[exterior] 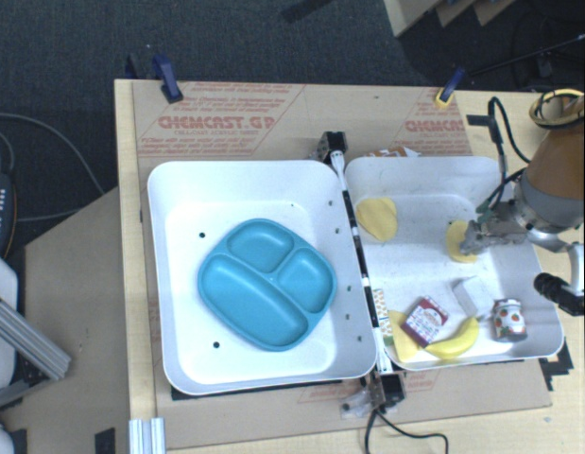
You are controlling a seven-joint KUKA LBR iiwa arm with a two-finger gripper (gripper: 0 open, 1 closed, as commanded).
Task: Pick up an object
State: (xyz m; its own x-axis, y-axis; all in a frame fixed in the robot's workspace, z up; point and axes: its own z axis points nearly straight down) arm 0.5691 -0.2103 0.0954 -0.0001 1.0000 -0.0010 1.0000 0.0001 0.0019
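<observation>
Dark carpet surrounds a pale wooden tabletop (273, 112) carrying two shallow white bins. The left white bin (169, 282) holds a blue sectioned plastic plate (266, 283); the right white bin (424, 173) holds the loose pieces. The grey arm's end effector (483, 236) is low over the right bin's far right side, touching or just above a small yellow rounded object (457, 239) on its left. I cannot tell how wide it stands or whether it has hold of anything. That yellow piece looks like the likeliest target, right at the tip. A pale yellow disc (377, 218) lies further left near the dividing wall. Toward the near edge lie a yellow banana (455, 343), long axis slanting, a red and white packet (425, 321) and a small can-like item (507, 320). The bin's right wall is close, while open floor lies to the left.
</observation>
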